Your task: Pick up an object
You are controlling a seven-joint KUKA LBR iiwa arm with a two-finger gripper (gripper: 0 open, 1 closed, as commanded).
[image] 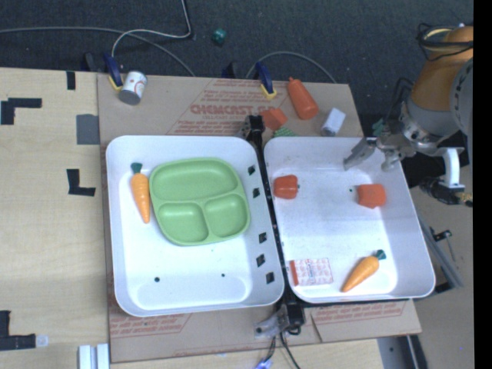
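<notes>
Carrot (360, 273) lying diagonal, green top pointing upper right, tip lower left

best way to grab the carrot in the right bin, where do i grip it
Grip the carrot across its thick orange middle, coming straight down from above. It lies flat and slanted, leaf end up-right, tip toward the card, so set the claw crosswise to that line. The bin wall is close.
</notes>
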